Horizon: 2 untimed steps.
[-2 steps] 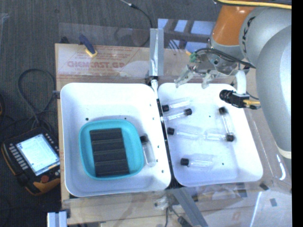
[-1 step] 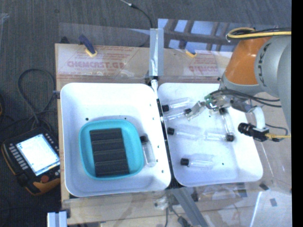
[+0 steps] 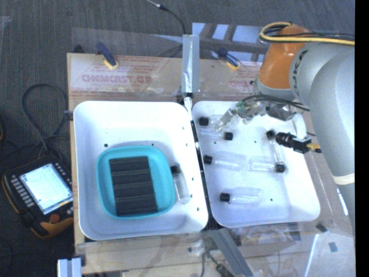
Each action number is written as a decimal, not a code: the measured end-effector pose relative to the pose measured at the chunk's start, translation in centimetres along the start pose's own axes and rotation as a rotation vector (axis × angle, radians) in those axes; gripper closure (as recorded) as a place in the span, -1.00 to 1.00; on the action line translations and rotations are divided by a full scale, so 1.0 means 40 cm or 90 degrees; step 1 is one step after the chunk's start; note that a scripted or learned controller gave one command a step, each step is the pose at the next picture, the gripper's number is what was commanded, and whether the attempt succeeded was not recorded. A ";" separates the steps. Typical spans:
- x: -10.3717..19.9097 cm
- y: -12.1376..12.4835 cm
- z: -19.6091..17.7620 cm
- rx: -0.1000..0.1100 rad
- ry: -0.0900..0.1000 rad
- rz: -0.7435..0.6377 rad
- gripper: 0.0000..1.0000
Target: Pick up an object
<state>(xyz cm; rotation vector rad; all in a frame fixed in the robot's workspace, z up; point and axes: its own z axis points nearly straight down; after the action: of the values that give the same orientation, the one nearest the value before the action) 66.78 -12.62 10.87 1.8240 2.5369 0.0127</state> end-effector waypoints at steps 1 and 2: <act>0.079 -0.202 0.041 0.006 0.002 0.008 -1.00; 0.097 -0.228 0.040 0.001 -0.001 0.000 -1.00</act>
<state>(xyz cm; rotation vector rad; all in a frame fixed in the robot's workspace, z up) 56.93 -11.84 9.09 1.8232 2.5373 0.0083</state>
